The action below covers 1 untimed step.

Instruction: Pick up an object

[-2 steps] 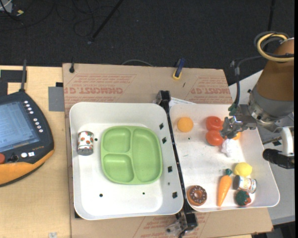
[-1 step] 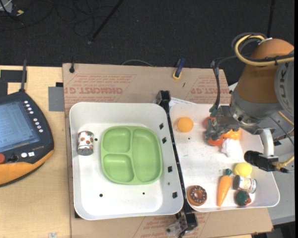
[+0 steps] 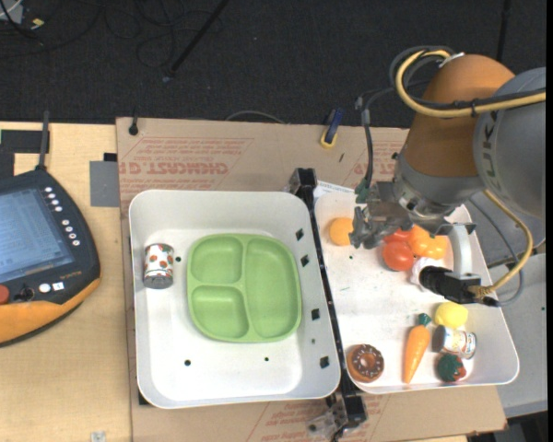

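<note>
You have two smooth white plastic bins; the left bin (image 3: 157, 357) holds a matt green plastic divided plate (image 3: 243, 286), with a small printed can (image 3: 158, 265) at its 9 o'clock. Under both lies matt brown cardboard (image 3: 212, 159) with red print, on a pale wood-look desk (image 3: 37, 385). In the right bin (image 3: 378, 284), the toy carrot (image 3: 415, 352), doughnut (image 3: 365, 362) and red tomato (image 3: 398, 255) look like slightly glossy plastic. The arm's orange band (image 3: 447, 122) is glossy, its grey shell (image 3: 521, 141) satin.
</note>
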Each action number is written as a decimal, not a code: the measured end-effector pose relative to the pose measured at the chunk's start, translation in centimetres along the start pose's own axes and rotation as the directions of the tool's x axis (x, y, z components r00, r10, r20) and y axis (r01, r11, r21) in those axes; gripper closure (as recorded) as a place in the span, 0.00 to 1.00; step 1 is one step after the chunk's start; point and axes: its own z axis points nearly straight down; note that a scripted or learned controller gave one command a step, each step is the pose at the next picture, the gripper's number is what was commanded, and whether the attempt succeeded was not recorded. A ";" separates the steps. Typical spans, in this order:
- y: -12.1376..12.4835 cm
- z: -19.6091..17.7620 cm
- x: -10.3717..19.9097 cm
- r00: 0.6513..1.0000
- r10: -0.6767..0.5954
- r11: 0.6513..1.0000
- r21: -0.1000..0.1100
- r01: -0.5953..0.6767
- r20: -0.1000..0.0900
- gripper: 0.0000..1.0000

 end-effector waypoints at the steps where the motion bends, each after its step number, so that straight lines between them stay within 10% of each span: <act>1: 0.7 0.5 -1.4 1.000 0.005 1.000 0.001 -0.005 0.003 1.00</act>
